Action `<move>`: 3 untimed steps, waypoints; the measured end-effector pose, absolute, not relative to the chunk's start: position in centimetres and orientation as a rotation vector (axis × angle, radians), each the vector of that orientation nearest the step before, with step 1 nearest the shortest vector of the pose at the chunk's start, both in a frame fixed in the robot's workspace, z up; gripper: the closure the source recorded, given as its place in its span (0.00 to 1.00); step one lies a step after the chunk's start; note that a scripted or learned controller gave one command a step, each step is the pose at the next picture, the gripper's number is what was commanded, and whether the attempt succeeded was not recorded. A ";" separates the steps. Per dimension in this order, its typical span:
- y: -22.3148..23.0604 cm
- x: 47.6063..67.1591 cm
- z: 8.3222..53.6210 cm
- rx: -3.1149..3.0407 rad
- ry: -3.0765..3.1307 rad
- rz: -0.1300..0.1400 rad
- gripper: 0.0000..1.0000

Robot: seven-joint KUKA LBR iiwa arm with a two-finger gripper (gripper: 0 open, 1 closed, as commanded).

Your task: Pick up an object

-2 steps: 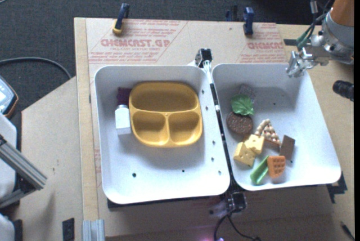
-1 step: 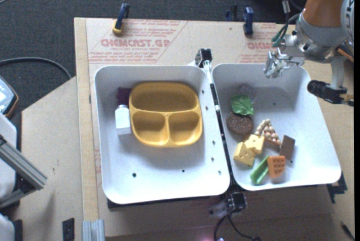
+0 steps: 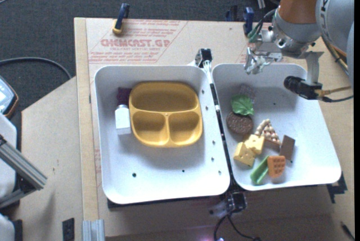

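My gripper (image 3: 255, 65) hangs over the far left corner of the right bin (image 3: 315, 121), above the bin floor, with nothing visibly in it. Just in front of it lie a small greyish waffle piece (image 3: 246, 90), a green leaf (image 3: 243, 105) and a round brown cookie (image 3: 239, 123). Nearer the front edge lies a cluster: yellow cheese chunks (image 3: 249, 151), a tan cone-shaped wafer (image 3: 269, 132), a brown chocolate block (image 3: 287, 147), an orange cracker (image 3: 275, 166) and a green pod (image 3: 259, 171).
The left bin (image 3: 163, 175) holds a yellow divided plate (image 3: 166, 113), a small white bottle (image 3: 122, 119) and a dark purple item (image 3: 124, 93) by its left wall. A black camera unit (image 3: 301, 86) juts from the arm over the right bin's far side.
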State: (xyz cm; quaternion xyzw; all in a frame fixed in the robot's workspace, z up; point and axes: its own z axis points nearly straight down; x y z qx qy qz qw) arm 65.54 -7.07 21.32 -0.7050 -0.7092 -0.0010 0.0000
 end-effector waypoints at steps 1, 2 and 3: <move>-2.7 65.0 21.6 -2.215 -2.224 0.001 1.00; -3.4 64.9 21.6 -2.221 -2.219 0.002 1.00; -3.5 65.5 22.8 -2.222 -2.226 -0.004 1.00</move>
